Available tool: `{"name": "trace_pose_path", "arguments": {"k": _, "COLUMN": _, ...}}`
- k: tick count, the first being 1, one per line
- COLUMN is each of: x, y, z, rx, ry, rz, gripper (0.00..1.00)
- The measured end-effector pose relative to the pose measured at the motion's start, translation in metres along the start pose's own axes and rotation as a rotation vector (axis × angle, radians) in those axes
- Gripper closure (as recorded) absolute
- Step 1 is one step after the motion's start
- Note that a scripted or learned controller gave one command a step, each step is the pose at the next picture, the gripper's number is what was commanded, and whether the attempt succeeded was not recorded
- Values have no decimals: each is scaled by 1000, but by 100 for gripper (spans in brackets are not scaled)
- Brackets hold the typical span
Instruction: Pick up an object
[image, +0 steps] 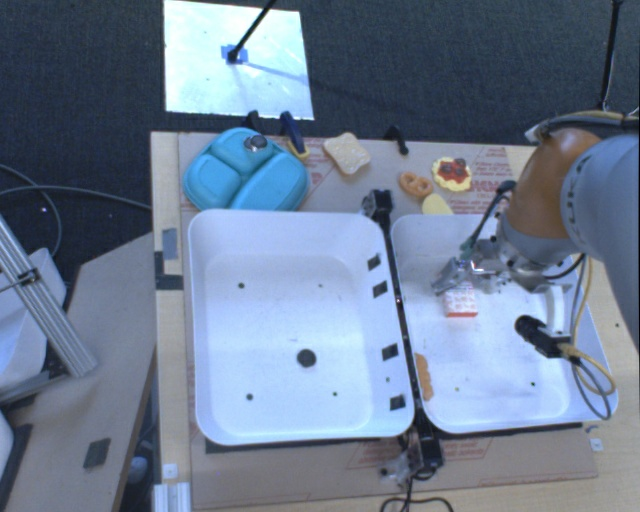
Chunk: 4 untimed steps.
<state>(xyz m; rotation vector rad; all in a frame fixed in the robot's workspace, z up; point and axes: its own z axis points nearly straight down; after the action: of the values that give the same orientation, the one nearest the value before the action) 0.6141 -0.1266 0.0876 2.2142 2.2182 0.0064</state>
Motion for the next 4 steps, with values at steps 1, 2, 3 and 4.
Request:
{"name": "trace_pose_path", "arguments": {"k": 1, "x": -65, "y": 48, "z": 1, "rx": -3, "ry": -2, "rz": 2, "gripper": 0}}
{"name": "trace_pose_path", "arguments": {"k": 2, "x": -63, "y": 48, "z": -11, "rx": -5, "ry": -4, "rz": -3, "gripper": 100}}
{"name": "trace_pose_path", "arguments": {"k": 3, "x": 10, "y": 8, "z": 2, "rx": 3, "ry": 1, "rz": -5, "gripper": 100}}
{"name": "trace_pose_path", "arguments": {"k": 4, "x": 35, "y": -55, "z": -1, "rx": -3, "ry": -1, "rz": 1, "gripper": 100}}
